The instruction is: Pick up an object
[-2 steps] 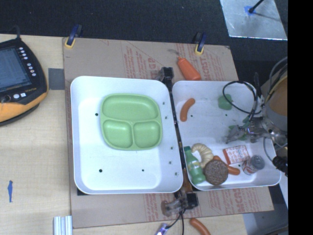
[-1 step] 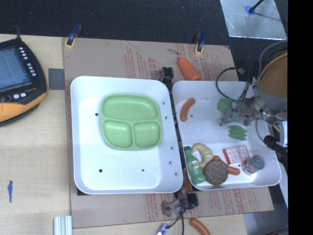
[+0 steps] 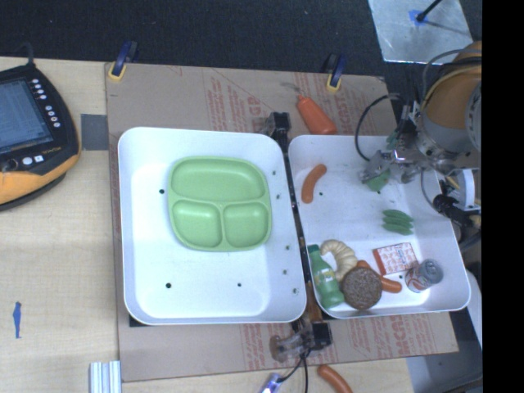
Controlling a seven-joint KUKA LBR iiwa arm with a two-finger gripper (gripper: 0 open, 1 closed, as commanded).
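Objects for picking lie in the right bin (image 3: 458,244): an orange sausage-shaped piece (image 3: 312,182) near its far left, a green pea pod (image 3: 398,220) toward the right wall, and a crowded cluster along the near wall made up of a green bottle (image 3: 322,278), a pale curled piece (image 3: 340,255), a brown round patty (image 3: 361,288), a red-and-white packet (image 3: 395,259) and a small can (image 3: 423,275). A small green item (image 3: 376,182) is seen at the far right of that bin, just beside or under the tool (image 3: 383,170). The tool is lowered over this far right corner, but whether it is spread or pressed together cannot be told, and nothing is clearly seen between its tips.

The left bin (image 3: 139,244) carries a green divided plate (image 3: 219,202).

The step in hand is judged to be a descent onto the small green item. A clean grasp would be favoured if the tool were centred over the item and kept off the bin's far wall. The near cluster is best avoided, since its pieces touch one another.
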